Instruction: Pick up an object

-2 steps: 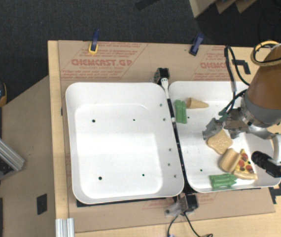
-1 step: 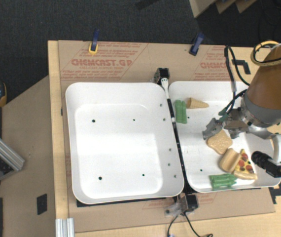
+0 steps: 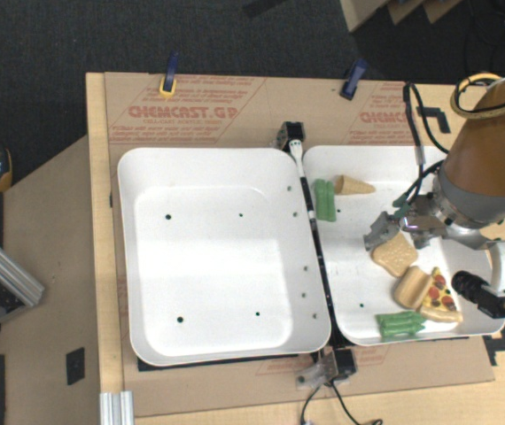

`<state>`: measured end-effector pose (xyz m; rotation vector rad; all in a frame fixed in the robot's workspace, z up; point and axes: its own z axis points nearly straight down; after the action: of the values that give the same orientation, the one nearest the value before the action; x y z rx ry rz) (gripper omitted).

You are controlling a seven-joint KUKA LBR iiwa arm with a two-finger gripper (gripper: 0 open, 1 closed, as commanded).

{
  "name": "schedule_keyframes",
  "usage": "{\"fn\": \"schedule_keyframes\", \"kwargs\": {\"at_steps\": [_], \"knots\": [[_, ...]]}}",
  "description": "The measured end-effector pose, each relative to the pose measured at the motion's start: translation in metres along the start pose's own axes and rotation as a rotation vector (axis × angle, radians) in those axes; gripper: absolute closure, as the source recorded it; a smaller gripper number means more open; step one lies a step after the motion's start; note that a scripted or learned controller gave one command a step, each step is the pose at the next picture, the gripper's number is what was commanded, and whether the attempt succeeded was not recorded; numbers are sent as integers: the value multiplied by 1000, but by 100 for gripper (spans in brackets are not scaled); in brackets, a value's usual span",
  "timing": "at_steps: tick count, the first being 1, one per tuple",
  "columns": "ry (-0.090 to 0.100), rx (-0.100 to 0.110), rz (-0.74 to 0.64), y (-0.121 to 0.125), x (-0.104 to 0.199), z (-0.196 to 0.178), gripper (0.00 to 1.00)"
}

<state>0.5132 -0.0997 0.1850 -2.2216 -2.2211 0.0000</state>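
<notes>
My claw (image 3: 392,226) hangs low in the right bin (image 3: 352,295), reaching in from the right side of the view. Can't tell if it's apart or together, the tips blur into grey metal, and nothing shows gripped there.

Nearest to the claw: a tan bread-slice toy (image 3: 395,255), just below it in the view, close enough that I can't tell if we touch. Past that, further toward the near rim, a bread roll (image 3: 410,286) sits against a pizza slice (image 3: 439,297) with red dots; those 2 touch each other. Beyond them, at the near edge of the bin, a green ridged piece (image 3: 400,326) lies flat.

Other way, up and left of the claw: a cream cone-shaped piece (image 3: 353,185) on its side, tip pointing right. Just left of it a green block (image 3: 325,200) stands along the bin wall, near the divide between the 2 bins.

So 6 pickable items, all in the right bin, none lifted.

Farther left of the claw: the left bin (image 3: 137,237). Both bins rest on a brown cardboard sheet (image 3: 235,104) with red print, held by 2 clamps at the far edge, one yellow-blue (image 3: 169,80), one blue (image 3: 353,78).
</notes>
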Motion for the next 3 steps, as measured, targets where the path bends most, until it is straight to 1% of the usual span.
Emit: {"fn": "schedule_keyframes", "kwargs": {"at_steps": [3], "knots": [[0,0,0,0,0,0,0]]}}
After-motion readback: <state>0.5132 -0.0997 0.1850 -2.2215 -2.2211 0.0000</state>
